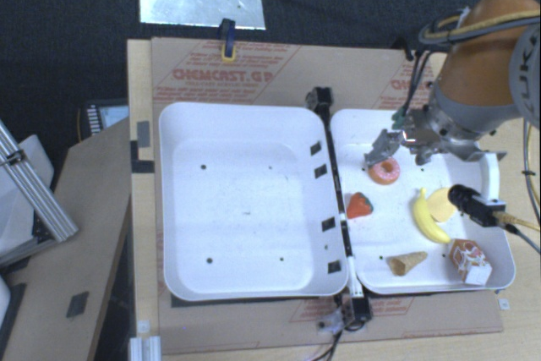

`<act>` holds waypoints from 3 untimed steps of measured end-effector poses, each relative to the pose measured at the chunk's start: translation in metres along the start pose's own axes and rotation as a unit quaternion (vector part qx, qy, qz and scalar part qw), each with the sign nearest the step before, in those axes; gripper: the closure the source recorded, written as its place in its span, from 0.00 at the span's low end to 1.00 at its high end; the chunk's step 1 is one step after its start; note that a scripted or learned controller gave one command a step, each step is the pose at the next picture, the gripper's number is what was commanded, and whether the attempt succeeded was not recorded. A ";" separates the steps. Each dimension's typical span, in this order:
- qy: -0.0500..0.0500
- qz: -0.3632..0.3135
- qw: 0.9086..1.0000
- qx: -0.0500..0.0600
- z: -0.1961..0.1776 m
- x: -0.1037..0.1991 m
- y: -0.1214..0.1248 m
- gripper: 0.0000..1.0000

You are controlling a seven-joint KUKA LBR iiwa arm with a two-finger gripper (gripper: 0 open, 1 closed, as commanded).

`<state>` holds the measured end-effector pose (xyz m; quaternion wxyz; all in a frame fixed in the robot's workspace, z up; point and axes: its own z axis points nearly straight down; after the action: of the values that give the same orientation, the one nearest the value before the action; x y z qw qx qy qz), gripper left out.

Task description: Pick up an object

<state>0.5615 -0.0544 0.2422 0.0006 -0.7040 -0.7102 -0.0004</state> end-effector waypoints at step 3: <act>-0.001 0.004 1.000 -0.001 0.013 -0.071 0.021 0.00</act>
<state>0.5829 -0.1249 0.2293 -0.0010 -0.7069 -0.7073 -0.0002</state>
